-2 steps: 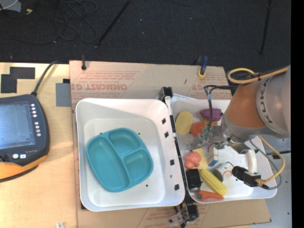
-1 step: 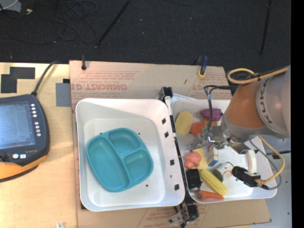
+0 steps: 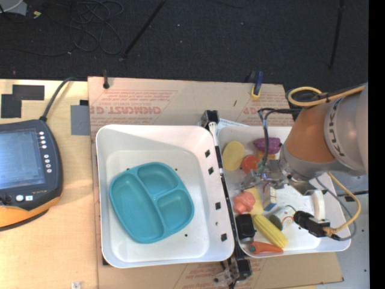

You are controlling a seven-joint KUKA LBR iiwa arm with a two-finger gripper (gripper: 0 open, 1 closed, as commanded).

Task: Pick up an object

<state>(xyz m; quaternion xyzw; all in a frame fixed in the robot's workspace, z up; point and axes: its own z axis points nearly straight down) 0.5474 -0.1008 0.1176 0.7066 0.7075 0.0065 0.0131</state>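
I see teal divided plastic tray (image 3: 151, 201), smooth, slightly glossy. Two white plastic bins (image 3: 204, 146), smooth sheen. Brown cardboard sheet (image 3: 180, 101) beneath, matt, printed. Yellow plastic toy corn (image 3: 269, 230), bumpy. Upper frame: dark matt carpet (image 3: 198, 29).

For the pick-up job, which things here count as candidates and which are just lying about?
Job:
gripper, over the right bin
corn cob
carrot
yellow lemon-like piece
purple piece
pink piece

Lying about:
teal divided plate in left bin
control pendant
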